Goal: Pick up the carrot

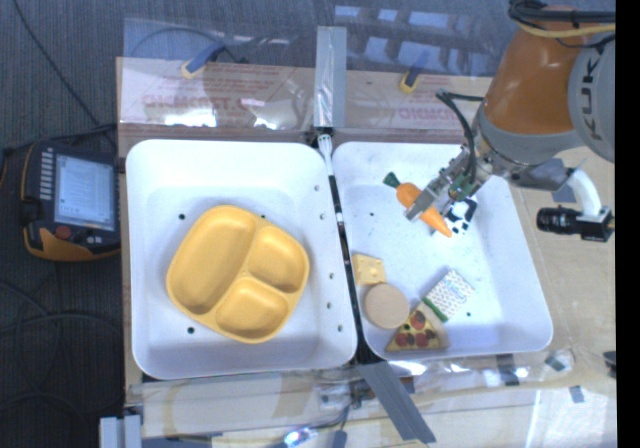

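1 carrot (420, 204) | gripper (436, 198) overlaps its middle | grip state unclear

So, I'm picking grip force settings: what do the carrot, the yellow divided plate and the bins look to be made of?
The carrot looks like moulded toy plastic: flat uniform orange, small green top. The yellow divided plate seems hard plastic with a soft sheen, smooth rounded compartments. The bins appear to be thin white plastic, slightly glossy with rounded rims. All judged by look alone.
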`<state>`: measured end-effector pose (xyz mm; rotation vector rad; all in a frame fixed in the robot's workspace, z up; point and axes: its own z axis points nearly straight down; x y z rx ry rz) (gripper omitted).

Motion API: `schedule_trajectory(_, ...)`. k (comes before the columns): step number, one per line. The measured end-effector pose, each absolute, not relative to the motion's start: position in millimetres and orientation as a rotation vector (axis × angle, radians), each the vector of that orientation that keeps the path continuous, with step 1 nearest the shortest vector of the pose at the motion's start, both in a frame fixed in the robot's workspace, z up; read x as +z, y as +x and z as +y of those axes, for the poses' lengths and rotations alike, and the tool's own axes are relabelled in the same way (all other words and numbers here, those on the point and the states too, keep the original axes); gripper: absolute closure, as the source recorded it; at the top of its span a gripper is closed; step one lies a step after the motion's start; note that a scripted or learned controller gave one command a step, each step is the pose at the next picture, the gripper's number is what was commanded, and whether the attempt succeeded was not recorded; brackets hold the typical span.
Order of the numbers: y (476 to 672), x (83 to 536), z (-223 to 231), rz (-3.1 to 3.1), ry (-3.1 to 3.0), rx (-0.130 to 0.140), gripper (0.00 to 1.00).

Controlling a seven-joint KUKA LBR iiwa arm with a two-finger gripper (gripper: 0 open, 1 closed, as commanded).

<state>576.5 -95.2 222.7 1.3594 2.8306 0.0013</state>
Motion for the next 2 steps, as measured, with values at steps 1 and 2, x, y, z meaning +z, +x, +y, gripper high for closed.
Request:
schedule_trajectory(1, 593.6, 216, -126, 2.726, 1.560, -0.002, 1.00)
schedule_trajectory(2, 573.6, 183, -73, 2.934, 1.124, -0.001, 1.00)
